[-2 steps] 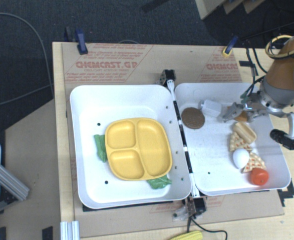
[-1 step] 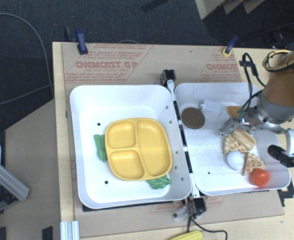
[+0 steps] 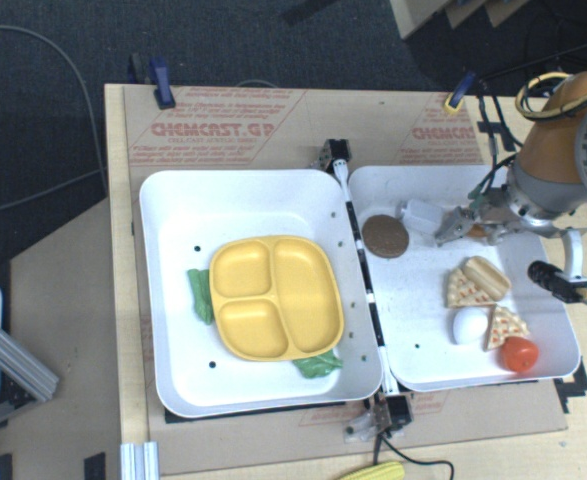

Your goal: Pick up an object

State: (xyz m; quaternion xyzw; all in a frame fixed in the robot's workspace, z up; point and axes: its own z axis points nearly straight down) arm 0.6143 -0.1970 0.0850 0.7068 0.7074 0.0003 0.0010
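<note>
Bench (image 3: 273, 113): brown board, two white bins; dark carpet around.
Arm (image 3: 558, 148): low over right bin (image 3: 423, 353).
Gripper (image 3: 460, 223): grip state unclear.

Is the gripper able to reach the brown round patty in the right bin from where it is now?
Probably yes. The brown patty lies flat by itself near the right bin's left wall, nothing on top, and the gripper is just to its right in the same bin.

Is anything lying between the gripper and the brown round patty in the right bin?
Nothing visible blocks it. The gripper sits low in the right bin, with bare white floor between it and the brown patty to its left.
</note>
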